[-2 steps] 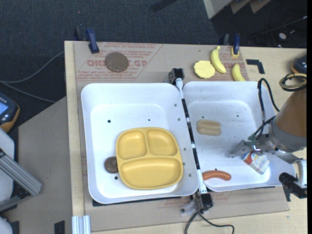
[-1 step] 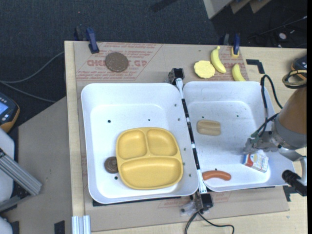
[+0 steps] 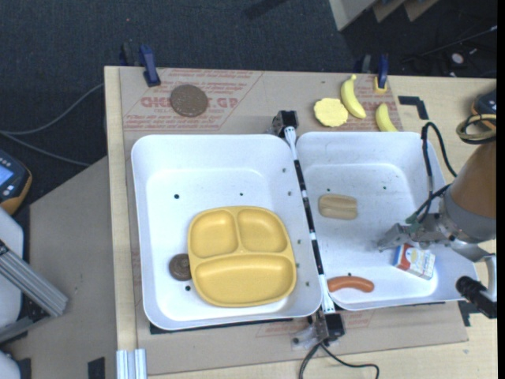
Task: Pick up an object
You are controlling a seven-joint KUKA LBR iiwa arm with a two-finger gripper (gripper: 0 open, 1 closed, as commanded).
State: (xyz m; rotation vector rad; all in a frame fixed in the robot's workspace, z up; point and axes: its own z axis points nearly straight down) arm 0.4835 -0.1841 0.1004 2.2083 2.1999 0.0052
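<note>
Gripper (image 3: 406,239) low in the right bin (image 3: 371,152), lower right of frame, just above a small carton (image 3: 416,260). Jaws: cannot tell how far open; nothing seen between them. Best approach, judged: centre over the carton, descend straight, close across its narrow sides, clear of the sausage (image 3: 350,284).

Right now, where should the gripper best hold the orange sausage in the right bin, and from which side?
Grip the sausage at its middle, across the narrow width, coming from above. It lies flat and lengthwise along the right bin's near wall, so both long sides seem free.
</note>
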